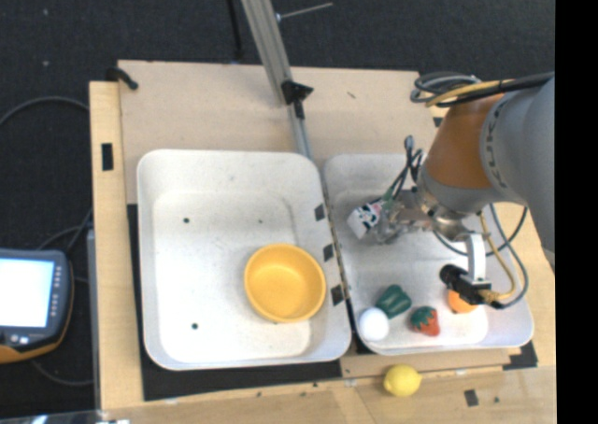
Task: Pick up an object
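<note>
White right bin | gripper near left wall | 4 objects along front edge

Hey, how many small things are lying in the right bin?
5. A white ball, a green piece and a red strawberry sit near the front edge, an orange item by the arm, a grey-white object near the claw. The arm may hide more.

Floor: dark, speckled carpet around the bench.
Bench: pale wooden board, lit evenly from above.
Metal rail: slanted silver profile crossing the bench's far edge.
Screen device: lit display at the left edge, on the floor beside the bench.
Cables: thin loops lying on the carpet, left.
</note>
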Tool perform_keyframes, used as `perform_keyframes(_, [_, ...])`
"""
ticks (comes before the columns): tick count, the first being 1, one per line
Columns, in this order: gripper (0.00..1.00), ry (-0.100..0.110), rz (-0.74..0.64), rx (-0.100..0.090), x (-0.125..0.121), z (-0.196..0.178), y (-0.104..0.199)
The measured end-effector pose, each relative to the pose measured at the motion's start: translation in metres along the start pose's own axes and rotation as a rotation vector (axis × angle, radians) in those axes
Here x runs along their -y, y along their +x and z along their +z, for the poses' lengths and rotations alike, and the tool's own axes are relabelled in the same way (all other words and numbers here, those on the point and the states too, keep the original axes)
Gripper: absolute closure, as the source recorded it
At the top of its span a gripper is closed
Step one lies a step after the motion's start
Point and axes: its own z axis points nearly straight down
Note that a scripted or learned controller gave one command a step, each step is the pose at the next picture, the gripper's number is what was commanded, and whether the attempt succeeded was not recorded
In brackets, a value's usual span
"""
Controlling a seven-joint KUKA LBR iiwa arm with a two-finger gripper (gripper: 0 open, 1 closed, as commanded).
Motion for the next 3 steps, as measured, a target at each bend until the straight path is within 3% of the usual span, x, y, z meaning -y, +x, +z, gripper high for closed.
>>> perform_keyframes(3, [1.00, 0.003, -0.013, 0.002, -0.020, -0.154, 0.003])
